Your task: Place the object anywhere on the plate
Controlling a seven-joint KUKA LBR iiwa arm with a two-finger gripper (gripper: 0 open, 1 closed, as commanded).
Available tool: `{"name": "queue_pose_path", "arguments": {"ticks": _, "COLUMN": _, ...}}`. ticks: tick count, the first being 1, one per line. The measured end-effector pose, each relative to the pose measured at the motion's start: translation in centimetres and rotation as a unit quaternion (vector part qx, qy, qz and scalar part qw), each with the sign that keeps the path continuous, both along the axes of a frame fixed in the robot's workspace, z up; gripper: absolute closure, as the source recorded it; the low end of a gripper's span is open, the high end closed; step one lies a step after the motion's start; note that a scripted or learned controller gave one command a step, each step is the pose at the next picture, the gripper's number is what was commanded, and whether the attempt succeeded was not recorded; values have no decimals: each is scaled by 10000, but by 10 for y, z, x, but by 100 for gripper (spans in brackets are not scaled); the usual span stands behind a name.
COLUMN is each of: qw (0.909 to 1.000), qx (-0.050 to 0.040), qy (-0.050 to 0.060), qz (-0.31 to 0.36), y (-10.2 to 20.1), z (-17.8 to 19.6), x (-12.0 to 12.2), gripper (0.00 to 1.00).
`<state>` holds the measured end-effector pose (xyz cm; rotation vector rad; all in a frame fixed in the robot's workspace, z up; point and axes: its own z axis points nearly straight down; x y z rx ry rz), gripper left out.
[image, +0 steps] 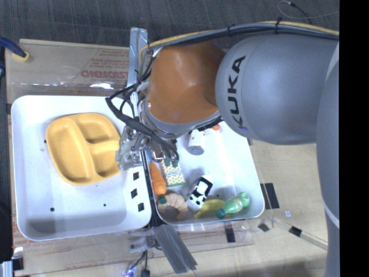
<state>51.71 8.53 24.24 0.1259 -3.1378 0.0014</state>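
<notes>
Beside the glossy yellow sectioned plate (83, 148), the metal pincer (131, 152) hangs, its grip unreadable.

A robotics lab is showing here: a large grey KUKA-branded arm (271, 91) is reaching over two taped-down shallow white bins (29, 212) holding toy food.

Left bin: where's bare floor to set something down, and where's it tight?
Left bin: bare floor runs below the yellow plate to the near wall, plus a strip along its left wall. Tight at the divider, where the gripper hangs beside the plate. Right bin's near corner is crowded with toys.
</notes>
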Motion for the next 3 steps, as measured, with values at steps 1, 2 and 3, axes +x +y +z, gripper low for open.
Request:
{"name": "queue_pose_path", "arguments": {"ticks": 1, "qw": 9972, "qx": 4, "qy": -14, "qz": 745, "y": 25, "z": 8, "x": 72, "gripper": 100}}
{"name": "queue_pose_path", "arguments": {"ticks": 2, "qw": 9972, "qx": 4, "qy": -14, "qz": 744, "y": 24, "z": 8, "x": 72, "gripper": 0}}
{"name": "queue_pose_path", "arguments": {"ticks": 3, "qw": 9971, "qx": 2, "qy": -26, "qz": 761, "y": 25, "z": 18, "x": 73, "gripper": 100}}
